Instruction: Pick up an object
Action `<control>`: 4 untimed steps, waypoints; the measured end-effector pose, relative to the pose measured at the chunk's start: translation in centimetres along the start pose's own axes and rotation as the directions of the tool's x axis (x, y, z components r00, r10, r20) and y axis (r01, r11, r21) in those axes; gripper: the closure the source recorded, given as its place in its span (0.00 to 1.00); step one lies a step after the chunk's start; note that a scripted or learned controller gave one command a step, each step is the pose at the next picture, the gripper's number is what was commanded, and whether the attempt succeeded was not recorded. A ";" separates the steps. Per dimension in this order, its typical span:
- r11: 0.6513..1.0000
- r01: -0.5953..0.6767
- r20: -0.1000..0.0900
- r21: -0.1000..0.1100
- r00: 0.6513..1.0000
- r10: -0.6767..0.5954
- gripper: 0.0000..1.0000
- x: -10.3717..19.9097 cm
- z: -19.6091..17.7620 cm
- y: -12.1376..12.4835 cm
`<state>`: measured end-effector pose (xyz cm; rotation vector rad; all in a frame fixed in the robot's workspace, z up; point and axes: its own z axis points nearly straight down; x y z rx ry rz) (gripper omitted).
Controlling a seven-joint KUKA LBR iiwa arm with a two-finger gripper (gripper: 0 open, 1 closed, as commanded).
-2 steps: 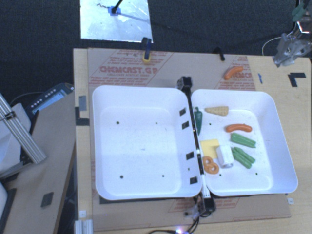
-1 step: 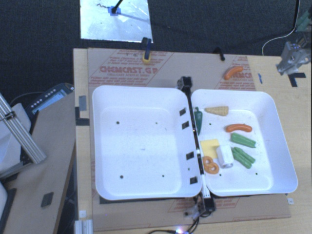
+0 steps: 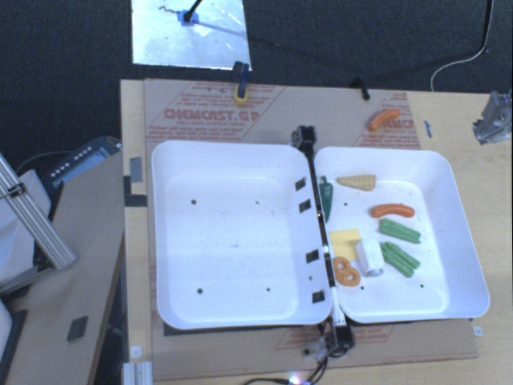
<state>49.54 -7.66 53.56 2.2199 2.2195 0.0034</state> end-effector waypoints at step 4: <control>1.000 0.009 -0.003 0.017 1.000 -0.009 1.00 5.0 14.3 -1.0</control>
